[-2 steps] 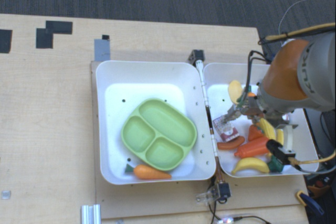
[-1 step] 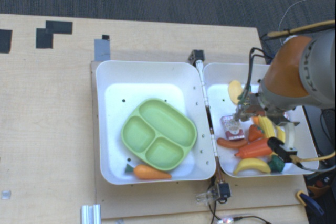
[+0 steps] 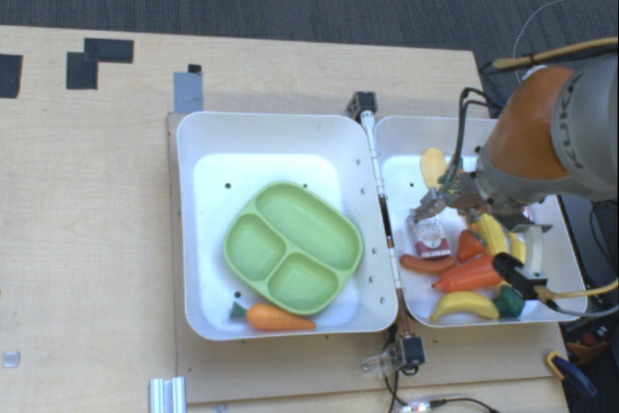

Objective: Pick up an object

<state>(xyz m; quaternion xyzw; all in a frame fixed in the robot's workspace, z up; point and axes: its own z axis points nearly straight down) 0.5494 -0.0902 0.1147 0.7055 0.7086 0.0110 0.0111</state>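
Camera view has the arm (image 3: 546, 135) coming in from the right and leaning over the right bin (image 3: 397, 208), with its jaws (image 3: 432, 204) down low just above a small clear packet with a red label (image 3: 431, 237). Can't tell if the jaws are apart or together, they're too small and dark against the clutter, and I don't see anything clearly gripped between them. Around that packet the right bin is pretty packed: a yellow lemon-ish thing (image 3: 432, 167) up top, a red chili (image 3: 423, 263) right below the packet, an orange carrot (image 3: 469, 277), a banana (image 3: 462, 306) along the bottom edge, another yellow piece (image 3: 493, 234) by the wrist, plus something green (image 3: 510, 303). Left bin (image 3: 189, 208) holds a green divided plate (image 3: 293, 248), sitting at an angle, and a second carrot (image 3: 276, 317) lying just below it near the front wall. Both bins sit side by side on the bench (image 3: 87, 237).
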